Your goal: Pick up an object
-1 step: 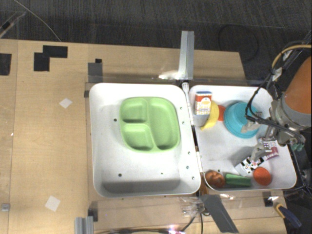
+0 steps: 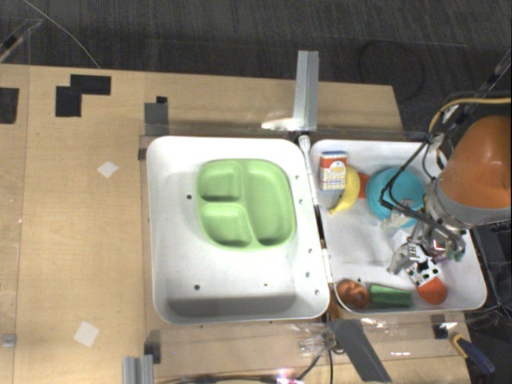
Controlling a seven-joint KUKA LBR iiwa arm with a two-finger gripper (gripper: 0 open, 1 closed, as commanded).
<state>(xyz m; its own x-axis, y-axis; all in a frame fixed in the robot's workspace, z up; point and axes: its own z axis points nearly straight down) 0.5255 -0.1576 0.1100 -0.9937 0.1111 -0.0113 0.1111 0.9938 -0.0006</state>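
So the arm (image 2: 478,166) is reaching in from the right and hanging its gripper (image 2: 418,261) over the right bin (image 2: 352,238), down near that bin's front-right corner. Can't tell if the jaws are released or clenched, too small and cluttered. Sitting in the right bin: a carton (image 2: 333,170) and banana (image 2: 347,192) at the back, a blue bowl (image 2: 398,192) just right of those, an apple (image 2: 353,294) and green cylinder (image 2: 390,296) along the front wall, and an orange ball (image 2: 433,291) right under the gripper. The left bin (image 2: 172,214) is holding a green divided tray (image 2: 244,202).
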